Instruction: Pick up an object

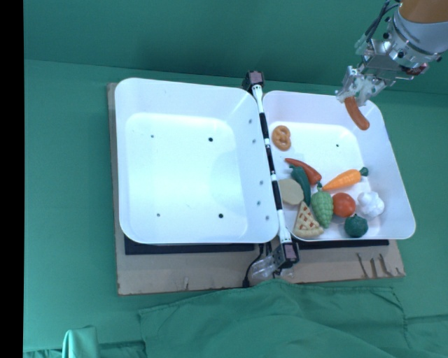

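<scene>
We observe the arm (420, 21) at the upper right corner of the camera view. Its visible section carries an orange band at the top, followed by a pale grey collar. Below it we note a silver metal wrist flange with small dark fasteners. Thin dark cables run alongside. The gripper (357, 89) is light grey, with short, blocky fingers.

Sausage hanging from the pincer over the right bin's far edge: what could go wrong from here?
1. The pincer seems to pinch the sausage only at its top end, so it could swing or slip out during travel.
2. It hangs near the right bin's far rim; a drop might land outside.
3. If it falls inward, it may roll toward the pretzel or carrot, cluttering later picks.
</scene>
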{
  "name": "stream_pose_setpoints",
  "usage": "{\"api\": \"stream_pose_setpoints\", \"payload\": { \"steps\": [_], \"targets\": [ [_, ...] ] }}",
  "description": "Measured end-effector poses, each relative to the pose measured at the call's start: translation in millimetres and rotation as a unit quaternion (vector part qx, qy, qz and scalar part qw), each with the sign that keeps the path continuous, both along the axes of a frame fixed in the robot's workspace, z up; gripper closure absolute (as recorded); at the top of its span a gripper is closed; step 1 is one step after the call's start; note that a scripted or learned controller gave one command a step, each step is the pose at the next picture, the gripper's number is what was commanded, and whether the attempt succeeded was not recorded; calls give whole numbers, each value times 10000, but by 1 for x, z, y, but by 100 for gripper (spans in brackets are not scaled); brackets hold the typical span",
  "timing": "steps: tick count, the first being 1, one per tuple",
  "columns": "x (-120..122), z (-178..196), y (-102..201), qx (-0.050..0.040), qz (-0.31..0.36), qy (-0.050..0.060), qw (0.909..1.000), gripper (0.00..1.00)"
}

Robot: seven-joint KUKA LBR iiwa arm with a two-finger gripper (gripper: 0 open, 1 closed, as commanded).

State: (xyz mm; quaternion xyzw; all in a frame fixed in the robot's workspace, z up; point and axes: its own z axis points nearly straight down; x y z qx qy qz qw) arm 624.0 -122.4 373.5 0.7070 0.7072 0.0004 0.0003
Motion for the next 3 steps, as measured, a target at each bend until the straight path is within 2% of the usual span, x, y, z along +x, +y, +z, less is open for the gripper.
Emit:
{"api": "stream_pose_setpoints", "payload": {
  "steps": [3],
  "targets": [
    [-54, -14, 138, 5, 7, -1, 10000, 100]
  ]
}}
